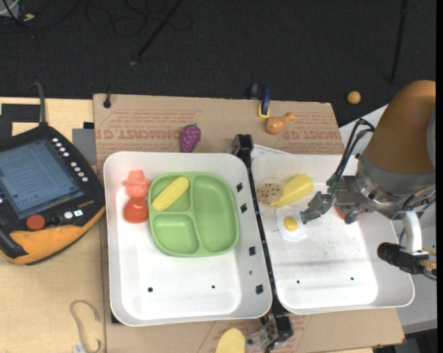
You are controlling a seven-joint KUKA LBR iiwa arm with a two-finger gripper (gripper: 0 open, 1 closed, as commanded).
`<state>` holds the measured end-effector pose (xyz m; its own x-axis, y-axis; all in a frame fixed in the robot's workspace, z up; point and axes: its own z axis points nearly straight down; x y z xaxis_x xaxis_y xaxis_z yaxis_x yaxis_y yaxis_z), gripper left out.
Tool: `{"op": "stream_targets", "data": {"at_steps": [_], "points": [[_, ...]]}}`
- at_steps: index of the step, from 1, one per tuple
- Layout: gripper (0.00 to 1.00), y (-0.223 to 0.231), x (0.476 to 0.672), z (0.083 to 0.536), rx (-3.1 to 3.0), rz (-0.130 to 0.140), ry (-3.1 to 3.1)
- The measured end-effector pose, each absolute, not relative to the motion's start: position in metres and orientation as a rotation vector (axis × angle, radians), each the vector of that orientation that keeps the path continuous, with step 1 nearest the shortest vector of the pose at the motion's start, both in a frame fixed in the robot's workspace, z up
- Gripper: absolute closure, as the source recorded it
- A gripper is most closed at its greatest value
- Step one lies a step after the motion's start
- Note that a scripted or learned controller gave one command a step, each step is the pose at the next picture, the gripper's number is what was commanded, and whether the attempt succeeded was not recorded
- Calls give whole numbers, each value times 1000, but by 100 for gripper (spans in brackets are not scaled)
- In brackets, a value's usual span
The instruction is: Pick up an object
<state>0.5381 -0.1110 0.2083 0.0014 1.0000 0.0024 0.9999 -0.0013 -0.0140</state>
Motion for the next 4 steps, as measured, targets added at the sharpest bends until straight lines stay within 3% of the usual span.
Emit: {"op": "stream_targets", "data": {"at_steps": [1,4], "points": [[0,-111,541,214,-2220,1,-2221],[0,-102,542,85,-2218,3,-2219]]}}
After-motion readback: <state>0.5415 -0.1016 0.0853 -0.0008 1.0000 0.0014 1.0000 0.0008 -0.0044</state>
